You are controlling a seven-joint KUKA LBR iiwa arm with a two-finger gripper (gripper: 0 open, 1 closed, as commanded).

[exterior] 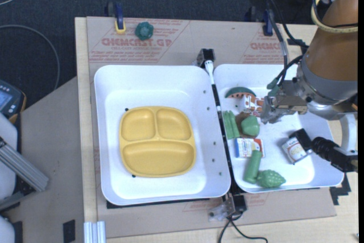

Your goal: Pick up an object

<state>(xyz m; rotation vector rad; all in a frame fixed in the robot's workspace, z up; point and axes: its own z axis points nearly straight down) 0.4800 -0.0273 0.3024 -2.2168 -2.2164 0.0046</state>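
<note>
On the bench (85, 139) sit two shallow white bins side by side. Largest is the left bin (108, 94), which holds a yellow divided plate (157, 141) lying flat in its middle. Next, the right bin (330, 176) carries the clutter, and the grey arm (335, 60) with its orange band reaches over it from the right. Its gripper (272, 108) hangs low over the bin's upper middle; whether it is open or closed cannot be told, and nothing is seen held in it. Just left of it lie a red and white packet (248, 102) and a green lump (250, 125). Nearer the front edge lie a green bottle (252, 167), a bumpy green toy (269, 178) and a small white box (293, 149).
</note>
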